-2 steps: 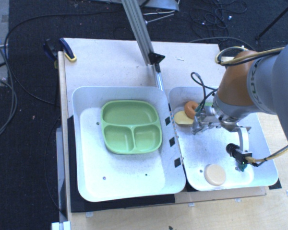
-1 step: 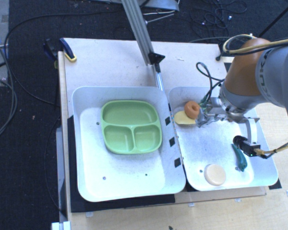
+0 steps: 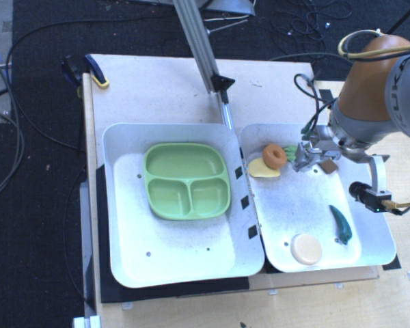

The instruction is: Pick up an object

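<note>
Nearest us, at the front of the right bin point(image 3: 369, 251), we have a pale round disc point(image 3: 305, 249) lying flat on the white floor. Just to its right and a little farther back lies a dark green pepper-shaped piece point(image 3: 341, 224), slanting along the floor, apart from the disc.

Now up to the gripper point(image 3: 307, 157). We see it low over the back of the right bin, hanging off the grey arm with its orange band point(image 3: 372, 74), which comes in from the right. We cannot tell how its tip is set; the metal parts run together from here, and we see nothing clearly held. Just left of it sits an orange ring point(image 3: 274, 156), a doughnut shape, and a small green scrap point(image 3: 290, 154) lies between that ring and the gripper. Whether the tool touches either, we cannot say. A yellow piece point(image 3: 262, 169) lies against the front-left of the ring, touching it or very nearly.

Over to the left bin point(image 3: 123, 251): left of the ring we find a light green divided plate point(image 3: 187, 180), three compartments, sitting flat in the bin's middle.

Behind the ring, a slanted metal pole point(image 3: 198, 36) rises from between the two bins.
</note>
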Controlling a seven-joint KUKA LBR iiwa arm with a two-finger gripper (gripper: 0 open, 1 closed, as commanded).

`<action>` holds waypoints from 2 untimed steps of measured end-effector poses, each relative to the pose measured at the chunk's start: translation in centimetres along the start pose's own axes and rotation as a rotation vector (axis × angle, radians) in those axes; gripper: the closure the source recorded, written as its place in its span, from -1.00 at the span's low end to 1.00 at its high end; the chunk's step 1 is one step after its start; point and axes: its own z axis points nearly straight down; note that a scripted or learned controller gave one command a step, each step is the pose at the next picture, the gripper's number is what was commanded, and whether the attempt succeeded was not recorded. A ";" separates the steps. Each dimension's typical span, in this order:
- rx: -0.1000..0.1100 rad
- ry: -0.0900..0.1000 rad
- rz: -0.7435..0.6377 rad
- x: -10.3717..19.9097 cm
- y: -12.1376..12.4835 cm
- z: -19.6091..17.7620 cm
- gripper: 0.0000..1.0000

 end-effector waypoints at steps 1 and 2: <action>-0.001 0.000 -0.003 -0.1 -0.4 -6.2 1.00; 0.002 0.001 -0.003 -0.1 -0.3 -8.5 1.00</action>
